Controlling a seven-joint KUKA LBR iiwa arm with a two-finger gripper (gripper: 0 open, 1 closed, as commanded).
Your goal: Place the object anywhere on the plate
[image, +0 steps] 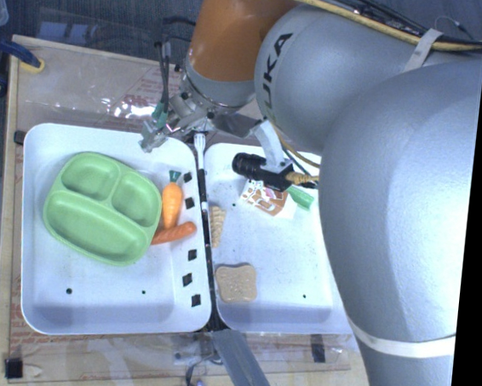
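Observation:
A green plate (pixel 102 208) with three compartments lies in the left bin (pixel 83 308), with no object on it. Two orange carrots rest against the plate's right edge: one (pixel 171 204) points up the view with a green stem, the other (pixel 173 233) lies slanted below it. My gripper (pixel 153 136) hangs over the far rim of the left bin, above and behind the plate and well apart from the carrots. Nothing shows in it.
The right bin (pixel 302 263) holds a slice of bread (pixel 236 282) near its front, a pale ridged stick (pixel 216 225) by the divider, a small printed packet (pixel 263 199) and a green block (pixel 302 198). The arm's bulk covers the right side.

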